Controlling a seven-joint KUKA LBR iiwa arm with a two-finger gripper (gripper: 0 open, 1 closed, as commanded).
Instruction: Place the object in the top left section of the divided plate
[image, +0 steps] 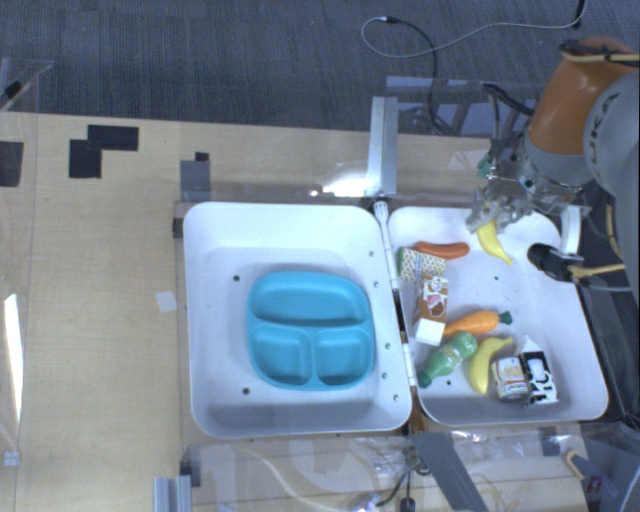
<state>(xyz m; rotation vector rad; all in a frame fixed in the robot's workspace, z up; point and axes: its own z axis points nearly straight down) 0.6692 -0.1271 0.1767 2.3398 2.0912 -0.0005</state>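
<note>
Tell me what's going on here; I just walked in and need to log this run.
The arm's gripper is over the far corner of the right bin, right at a small yellow banana; whether it actually grips it is unclear. The blue divided plate sits in the left bin with nothing in its sections. A hot dog, carrot, green bottle, a second banana and small cartons lie in the right bin.
</note>
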